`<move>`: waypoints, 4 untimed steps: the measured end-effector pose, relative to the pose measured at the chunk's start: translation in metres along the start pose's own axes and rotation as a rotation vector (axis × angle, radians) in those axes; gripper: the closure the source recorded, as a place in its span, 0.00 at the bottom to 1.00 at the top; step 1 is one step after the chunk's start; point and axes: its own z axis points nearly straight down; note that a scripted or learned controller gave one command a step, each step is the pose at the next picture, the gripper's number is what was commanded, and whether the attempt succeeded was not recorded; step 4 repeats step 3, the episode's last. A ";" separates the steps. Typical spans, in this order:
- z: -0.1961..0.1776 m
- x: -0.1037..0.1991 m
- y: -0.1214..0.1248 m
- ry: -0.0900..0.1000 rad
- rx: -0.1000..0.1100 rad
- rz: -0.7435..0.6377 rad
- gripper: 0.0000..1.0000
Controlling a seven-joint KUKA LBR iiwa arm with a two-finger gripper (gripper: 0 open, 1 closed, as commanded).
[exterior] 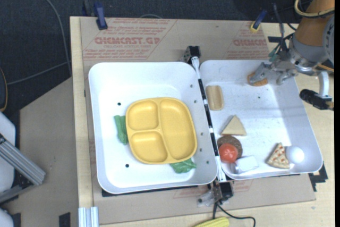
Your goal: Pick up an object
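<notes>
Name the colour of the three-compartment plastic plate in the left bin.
Yellow; the three-compartment plastic plate shows best in the camera view.

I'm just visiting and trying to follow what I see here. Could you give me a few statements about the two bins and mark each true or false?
1. The yellow divided plate lies in the left bin. True.
2. The red tomato sits on the yellow plate. False: it lies in the right bin.
3. The gripper is over the right bin's far end. True.
4. The pizza slice lies in the left bin. False: it lies near the right bin's front corner.
</notes>
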 end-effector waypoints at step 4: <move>0.005 0.074 -0.022 -0.006 -0.004 0.002 1.00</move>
